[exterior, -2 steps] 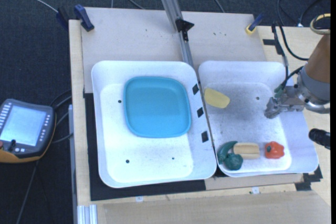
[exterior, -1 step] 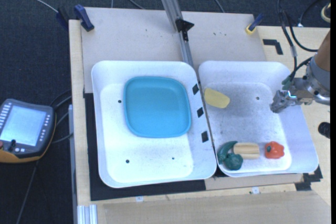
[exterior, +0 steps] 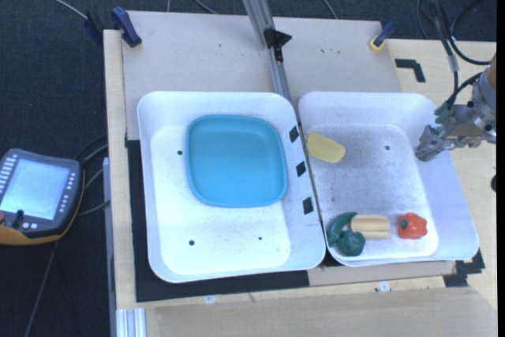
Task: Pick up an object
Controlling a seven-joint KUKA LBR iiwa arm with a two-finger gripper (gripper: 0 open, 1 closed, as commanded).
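Right now the gripper [exterior: 432, 143] hovers over the right bin's [exterior: 454, 193] far edge, holding nothing; whether it's open I can't tell. It looks like the approach step. Next it must descend toward the red pepper [exterior: 411, 226] near the front.

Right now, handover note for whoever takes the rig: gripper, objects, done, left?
Gripper: over the right white bin's right rim, nothing visible between its fingers.
Right bin: pale yellow flat piece at upper left; dark green toy vegetable, tan wooden block and red toy pepper along the near edge.
Left white bin: square blue plastic plate.
Done: nothing picked.
Left: choose an object, grasp, lift.
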